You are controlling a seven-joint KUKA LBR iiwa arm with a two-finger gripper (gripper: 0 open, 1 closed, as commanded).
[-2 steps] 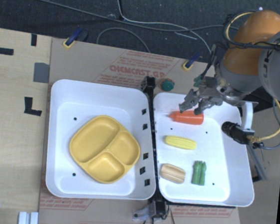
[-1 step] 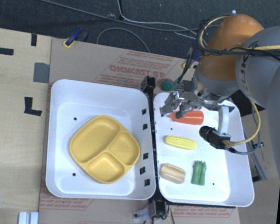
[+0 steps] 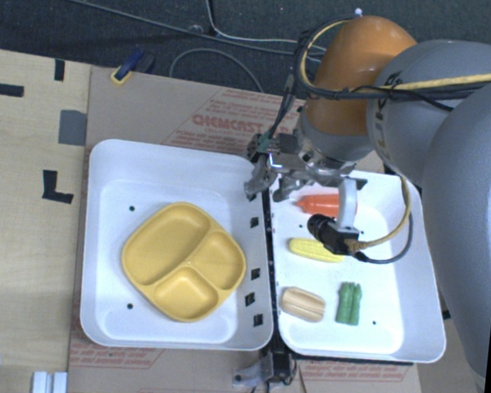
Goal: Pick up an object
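Reaching in from the right, the grey arm (image 3: 449, 109) with its orange band (image 3: 357, 67) hangs over the inner edge where the two white bins meet, its gripper (image 3: 270, 175) low above the far end of that seam. Whether the jaws are open or closed cannot be told from this slant, and nothing is seen between them. The left bin (image 3: 106, 219) holds a yellow divided plate (image 3: 183, 261), lying flat near its middle. The right bin (image 3: 415, 329) holds an orange carrot (image 3: 317, 204) just beside the wrist, a corn cob (image 3: 314, 251) below it, a bread roll (image 3: 303, 304) nearer the front, and a green bundle (image 3: 350, 303) beside the roll. Both bins sit on cardboard (image 3: 219, 122) on the bench (image 3: 12, 235).
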